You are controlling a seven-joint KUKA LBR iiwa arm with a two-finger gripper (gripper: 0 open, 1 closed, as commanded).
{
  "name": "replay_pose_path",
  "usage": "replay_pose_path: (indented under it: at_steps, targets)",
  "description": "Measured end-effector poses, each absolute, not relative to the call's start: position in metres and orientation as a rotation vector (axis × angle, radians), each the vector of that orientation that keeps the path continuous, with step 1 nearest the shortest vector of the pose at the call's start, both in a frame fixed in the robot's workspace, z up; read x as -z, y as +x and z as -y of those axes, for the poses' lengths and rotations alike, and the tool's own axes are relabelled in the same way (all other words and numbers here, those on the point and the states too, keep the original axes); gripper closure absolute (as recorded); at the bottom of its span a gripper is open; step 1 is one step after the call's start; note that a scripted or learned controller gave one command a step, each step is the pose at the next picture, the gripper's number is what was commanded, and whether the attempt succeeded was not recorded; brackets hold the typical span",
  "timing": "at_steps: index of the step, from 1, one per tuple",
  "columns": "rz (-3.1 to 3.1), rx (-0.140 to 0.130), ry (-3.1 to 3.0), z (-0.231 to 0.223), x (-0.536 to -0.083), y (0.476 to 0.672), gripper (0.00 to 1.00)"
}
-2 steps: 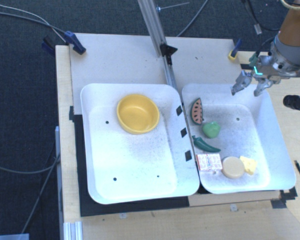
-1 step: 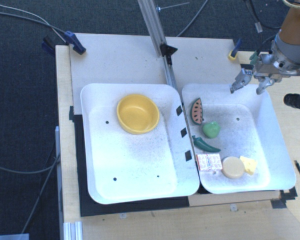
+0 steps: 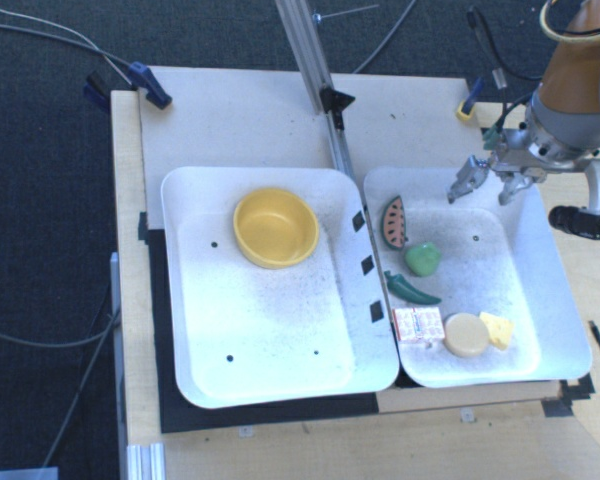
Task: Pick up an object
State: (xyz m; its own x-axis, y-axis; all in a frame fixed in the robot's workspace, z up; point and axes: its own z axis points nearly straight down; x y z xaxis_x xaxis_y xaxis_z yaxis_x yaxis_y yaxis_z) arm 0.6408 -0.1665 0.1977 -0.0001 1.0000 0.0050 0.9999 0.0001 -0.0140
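Watermelon slice (image 3: pixel 394 222) lies apart fr. open claw (image 3: pixel 487 187), nothing held.

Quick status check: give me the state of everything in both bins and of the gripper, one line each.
yellow bowl: upright in the left bin.
watermelon slice: lying flat by the right bin's left wall.
green ball: resting loose.
green pepper: lying on its side.
red-and-white packet: lying flat.
round cream piece: flat, touching the yellow piece.
gripper: fingers spread, nothing between them, over the right bin's far edge.
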Motion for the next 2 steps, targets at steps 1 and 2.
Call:
replay_pose_path:
  at_steps: [1,2]
  targets:
    - [2.212,-0.012,-2.208,0.157,-0.137,0.638,0.0]
    - [2.212,-0.01,-2.211,0.155,-0.093,0.637,0.0]
